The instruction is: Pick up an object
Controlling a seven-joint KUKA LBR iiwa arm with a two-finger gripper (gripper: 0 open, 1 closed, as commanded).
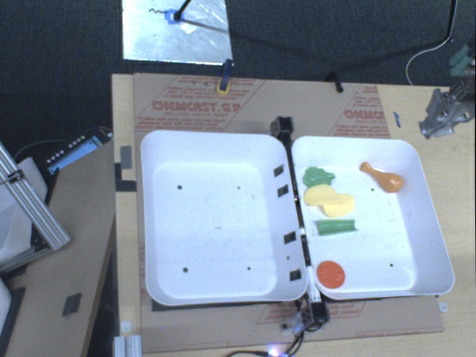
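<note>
The right bin (pixel 428 222) holds several toy foods. A green leafy piece (pixel 318 176) lies near its left wall, with a yellow piece (pixel 329 198) just below it and a green bar (pixel 336 227) under that. An orange-red round piece (pixel 331 274) sits at the bin's near left corner. An orange drumstick-shaped piece (pixel 383 177) lies toward the back. My gripper (pixel 445 117) hangs at the far right edge, above and behind the right bin's back corner, apart from every object.
The left bin (pixel 160 199) adjoins the right one along a black hinged seam (pixel 294 207). Both rest on a cardboard sheet (pixel 193 104). A metal frame (pixel 30 207) stands at the left. A cable (pixel 424 50) runs across the back right.
</note>
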